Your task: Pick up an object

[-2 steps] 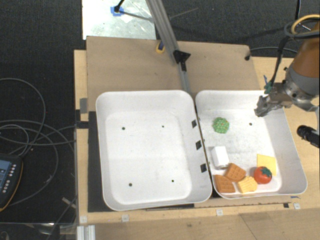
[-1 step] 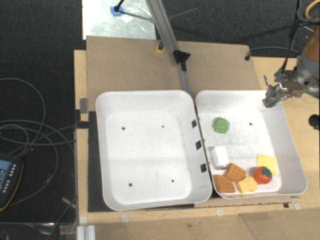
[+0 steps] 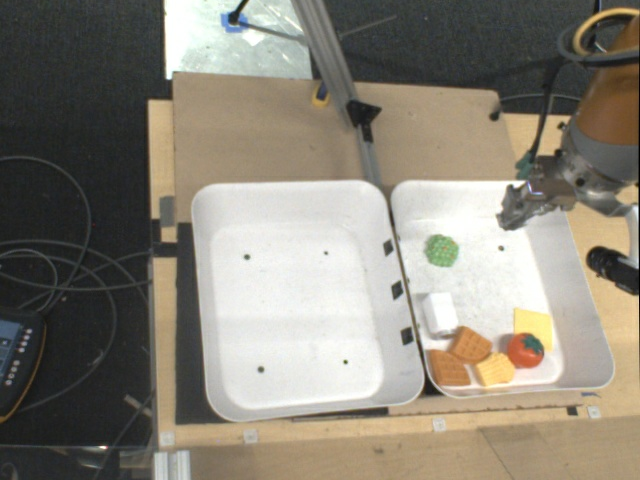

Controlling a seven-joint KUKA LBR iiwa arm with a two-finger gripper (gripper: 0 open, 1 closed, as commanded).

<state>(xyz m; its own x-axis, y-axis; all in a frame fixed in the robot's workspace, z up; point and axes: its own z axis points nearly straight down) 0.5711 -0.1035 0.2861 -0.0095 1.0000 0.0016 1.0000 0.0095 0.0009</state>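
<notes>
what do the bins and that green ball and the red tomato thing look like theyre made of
Bins: probably thin moulded plastic, matte white, judging by the rounded corners and raised rims.
Green ball: bumpy and dull, maybe foam or soft plastic; too small to say for sure.
Tomato: smooth red with a slight shine and a green top, likely hard plastic toy food.

Looked like a robotics lab. Plywood bench (image 3: 430, 128) held two white bins (image 3: 300, 298) for the arm (image 3: 605, 133), with dark carpet (image 3: 80, 68) all round, loose cables (image 3: 50, 258) on the floor, a teach pendant (image 3: 15, 353) at the left and a metal camera pole (image 3: 330, 48) overhead.
</notes>
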